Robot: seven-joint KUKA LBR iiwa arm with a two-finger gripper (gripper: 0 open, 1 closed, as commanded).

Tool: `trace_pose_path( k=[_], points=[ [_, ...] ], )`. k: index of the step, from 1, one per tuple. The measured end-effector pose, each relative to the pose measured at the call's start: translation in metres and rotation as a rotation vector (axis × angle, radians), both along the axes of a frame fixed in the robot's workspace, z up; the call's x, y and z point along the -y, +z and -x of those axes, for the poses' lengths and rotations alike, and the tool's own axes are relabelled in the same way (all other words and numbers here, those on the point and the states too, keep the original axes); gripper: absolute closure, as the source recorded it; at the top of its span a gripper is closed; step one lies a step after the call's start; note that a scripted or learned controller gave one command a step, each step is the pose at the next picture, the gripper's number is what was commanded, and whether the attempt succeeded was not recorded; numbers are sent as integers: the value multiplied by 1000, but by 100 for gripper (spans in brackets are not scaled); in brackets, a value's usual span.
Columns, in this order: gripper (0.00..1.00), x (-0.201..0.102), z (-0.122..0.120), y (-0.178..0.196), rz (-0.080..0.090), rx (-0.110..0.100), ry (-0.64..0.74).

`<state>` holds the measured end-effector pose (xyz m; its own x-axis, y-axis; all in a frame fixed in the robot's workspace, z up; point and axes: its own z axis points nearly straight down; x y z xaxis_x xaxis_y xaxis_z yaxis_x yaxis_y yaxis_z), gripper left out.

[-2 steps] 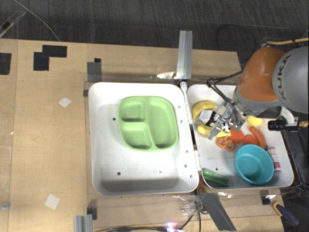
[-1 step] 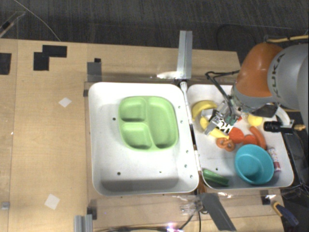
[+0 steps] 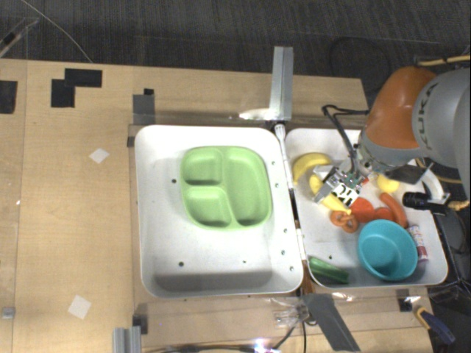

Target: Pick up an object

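The right bin holds several small items. A yellow banana lies at its upper left. A teal bowl stands at the lower right, and a green vegetable lies along the front wall. Red and orange toy foods sit in the middle, with a small yellow piece behind them. My gripper hangs low in this bin, just below and right of the banana and at the left of the red and orange pieces. Its black-and-white tag faces the camera. Nothing shows clearly between its tips.
The left bin carries a light green divided plate. A metal post rises behind the wall shared by the bins. The grey and orange arm covers the right bin's back right corner. A thin tube lies by the right wall.
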<state>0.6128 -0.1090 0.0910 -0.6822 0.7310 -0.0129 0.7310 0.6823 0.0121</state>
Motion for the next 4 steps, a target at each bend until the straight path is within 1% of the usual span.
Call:
trace_pose_path(
  k=[1,2,3,4],
  points=[
    [0,-18,25,0,0,1,-90],
    [0,-20,57,-1,-3,0,-205],
    [100,-21,54,12,-4,8,-199],
    [100,-112,51,142,-11,-4,-399]
  ],
)
